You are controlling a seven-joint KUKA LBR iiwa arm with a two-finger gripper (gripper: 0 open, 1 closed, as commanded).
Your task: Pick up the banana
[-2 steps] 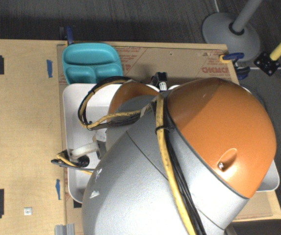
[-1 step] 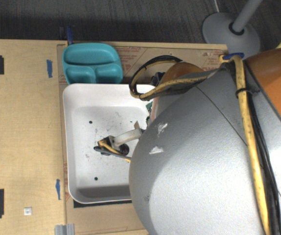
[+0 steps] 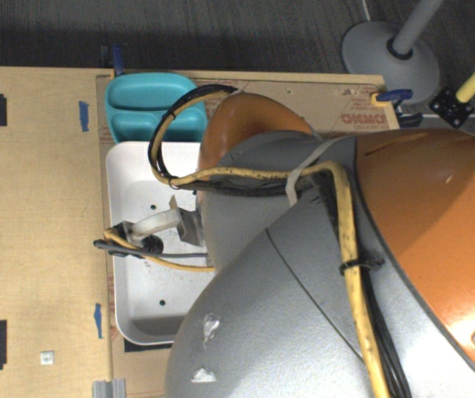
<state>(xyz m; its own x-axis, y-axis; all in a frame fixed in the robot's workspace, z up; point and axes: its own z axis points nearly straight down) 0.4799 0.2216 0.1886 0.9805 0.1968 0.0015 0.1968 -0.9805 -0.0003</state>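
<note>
My gripper (image 3: 156, 226) reaches low into the white bin (image 3: 129, 172), close to the bin's left wall. Its silver and black parts sit among black and yellow cables (image 3: 113, 242). The grey arm with its orange band (image 3: 245, 127) comes in from the right and covers most of the bin's right side and what lies under it. A thin yellow cable (image 3: 177, 264) curves across the bin floor just below the gripper.
A teal object (image 3: 148, 104) stands at the bin's far end. A tan cardboard bench top (image 3: 38, 222) with black and blue tape marks lies to the left. A grey lamp base (image 3: 380, 50) stands at the back right.
</note>
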